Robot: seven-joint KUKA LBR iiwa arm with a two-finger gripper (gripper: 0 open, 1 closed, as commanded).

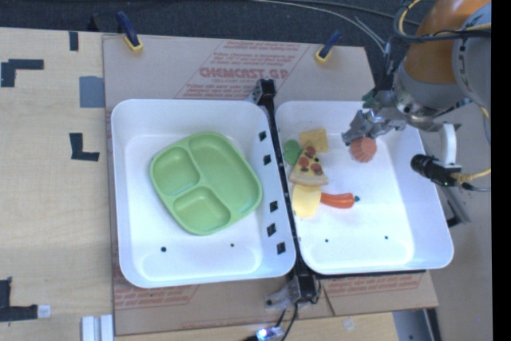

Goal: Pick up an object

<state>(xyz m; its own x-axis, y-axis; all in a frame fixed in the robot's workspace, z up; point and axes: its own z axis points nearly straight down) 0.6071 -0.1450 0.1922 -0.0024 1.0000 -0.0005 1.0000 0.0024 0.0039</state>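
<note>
Nearest the camera lay the front rims of two shallow white bins, side by side on a sheet of brown cardboard [239, 68], touching along a dark central divider [275, 172]. The left bin [132, 196] held one thing: a light green tray [206, 182] with three compartments, lying flat and turned at an angle. The right bin [399, 235] held a small cluster against its left wall, counted from front to back: one pale yellow piece [306, 202], one orange-red carrot [338, 200] just beside it with a green tip, one toy pizza slice [307, 168] with dark and red toppings, one yellow wedge [314, 140] and one green piece [291, 150] against the divider. Farther back and well apart from that cluster was one small rounded reddish-pink object [365, 149], mottled in colour, sitting right under the gripper [363, 133] in the rear part of the right bin. The grey fingers came down onto its top, but whether they closed on it or merely touched it could not be told. The arm [443, 36], with its orange band, reached in from the right. At the cardboard's far edge sat two clamps with blue handles, the left clamp [128, 31] and the right clamp [327, 47].
</note>
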